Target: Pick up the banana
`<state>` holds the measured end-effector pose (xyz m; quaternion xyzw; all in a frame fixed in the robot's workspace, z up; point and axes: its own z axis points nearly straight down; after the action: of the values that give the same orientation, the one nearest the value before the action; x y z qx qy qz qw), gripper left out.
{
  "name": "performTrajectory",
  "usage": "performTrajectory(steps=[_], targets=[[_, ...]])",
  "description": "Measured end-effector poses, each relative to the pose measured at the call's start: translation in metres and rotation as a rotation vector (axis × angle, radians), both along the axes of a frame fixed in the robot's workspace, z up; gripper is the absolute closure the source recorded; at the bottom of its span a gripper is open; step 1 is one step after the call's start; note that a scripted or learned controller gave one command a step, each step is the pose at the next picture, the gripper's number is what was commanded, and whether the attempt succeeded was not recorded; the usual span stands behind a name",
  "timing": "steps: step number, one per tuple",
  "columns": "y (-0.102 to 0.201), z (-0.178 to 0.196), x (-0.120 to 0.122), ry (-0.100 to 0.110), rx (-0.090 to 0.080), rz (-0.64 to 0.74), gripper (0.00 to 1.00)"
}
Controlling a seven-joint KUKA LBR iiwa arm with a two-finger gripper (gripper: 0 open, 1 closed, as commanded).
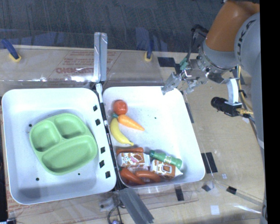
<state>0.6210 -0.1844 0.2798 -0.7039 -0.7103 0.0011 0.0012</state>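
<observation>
Hovering at the upper right corner of the right bin [189, 130], the hand [175, 82] sits above the rim with nothing between its fingers; whether they are apart or together I cannot tell at this angle, the metal parts blur into one another. So we are at the approach stage, I'd say, with the grasp not yet made. Over to the target: the banana [118, 132] lies in the right bin, hard against its left wall, curved and running roughly top to bottom. It has close company. An orange carrot [130, 123] lies across its upper end, touching it, and a red tomato [120, 106] sits just above that. Below the banana are a small carton [131, 158], a green bottle [167, 158] and what looks like a sausage [140, 176] crowded along the bottom edge. The left bin [16, 109] holds a green divided plate [63, 143], well apart from the action. What comes next, by my reading: the arm must travel across the bin toward its left wall, come down over the banana's free lower half, clear of the carrot, and line the fingers across its width. The nearby wall leaves little room on that side, so a clipped rim or a nudged carrot is the risk.
</observation>
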Motion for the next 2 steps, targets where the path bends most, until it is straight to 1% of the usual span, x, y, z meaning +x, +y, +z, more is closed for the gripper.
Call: performTrajectory(steps=[1,2], targets=[[0.028,-0.141,-0.041,0.001,0.0,0.103,0.0],[0.089,-0.188,-0.086,-0.001,0.002,0.419,0.0]])
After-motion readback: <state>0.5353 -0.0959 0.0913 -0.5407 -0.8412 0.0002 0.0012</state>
